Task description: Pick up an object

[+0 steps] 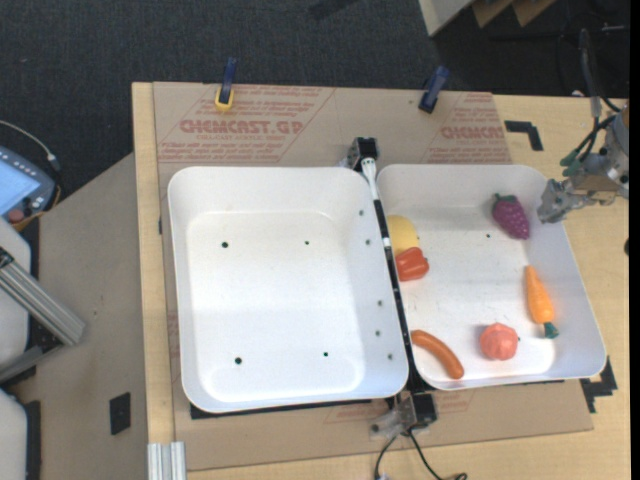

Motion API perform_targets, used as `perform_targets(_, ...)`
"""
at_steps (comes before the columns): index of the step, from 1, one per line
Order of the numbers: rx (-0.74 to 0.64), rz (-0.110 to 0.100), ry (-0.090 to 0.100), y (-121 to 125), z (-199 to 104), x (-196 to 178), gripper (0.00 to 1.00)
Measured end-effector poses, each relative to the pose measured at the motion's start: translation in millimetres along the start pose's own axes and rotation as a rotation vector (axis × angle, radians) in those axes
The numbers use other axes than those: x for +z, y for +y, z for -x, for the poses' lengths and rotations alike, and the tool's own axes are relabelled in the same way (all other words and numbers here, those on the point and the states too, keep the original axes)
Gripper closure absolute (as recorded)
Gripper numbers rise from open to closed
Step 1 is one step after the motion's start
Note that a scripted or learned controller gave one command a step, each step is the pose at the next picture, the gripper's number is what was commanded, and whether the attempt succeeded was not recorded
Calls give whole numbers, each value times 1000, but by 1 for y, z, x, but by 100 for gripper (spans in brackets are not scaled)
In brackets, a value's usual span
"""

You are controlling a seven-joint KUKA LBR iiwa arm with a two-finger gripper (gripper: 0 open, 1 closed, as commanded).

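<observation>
The right bin [462,278] holds several toy foods. A purple grape bunch [511,215] lies near its far right corner. A yellow piece [402,232] and a red pepper [411,264] sit against its left wall. An orange carrot [539,299] lies along the right side, with a pink-red round fruit [499,341] and an orange-red sausage [438,353] near the front. My gripper [556,202] hangs over the bin's right rim, just right of the grapes and apart from them. Nothing shows in its grasp.
The left bin [182,268] stands beside the right one, with a black divider strip [384,258] where they meet. Clamps [228,86] hold the brown board at the back. Cables and grey arm parts [606,163] crowd the right edge.
</observation>
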State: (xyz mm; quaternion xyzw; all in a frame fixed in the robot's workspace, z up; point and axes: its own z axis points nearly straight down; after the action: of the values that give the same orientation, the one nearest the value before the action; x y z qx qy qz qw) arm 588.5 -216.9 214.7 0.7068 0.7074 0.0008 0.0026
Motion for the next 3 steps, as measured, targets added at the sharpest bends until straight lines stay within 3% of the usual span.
perform_targets(1, 1, 9, -4, -16, 8, -112, 100)
perform_targets(2, -3, 15, -5, 14, -12, -303, 100)
perform_targets(3, -1, -2, 2, -34, -36, -324, 100)
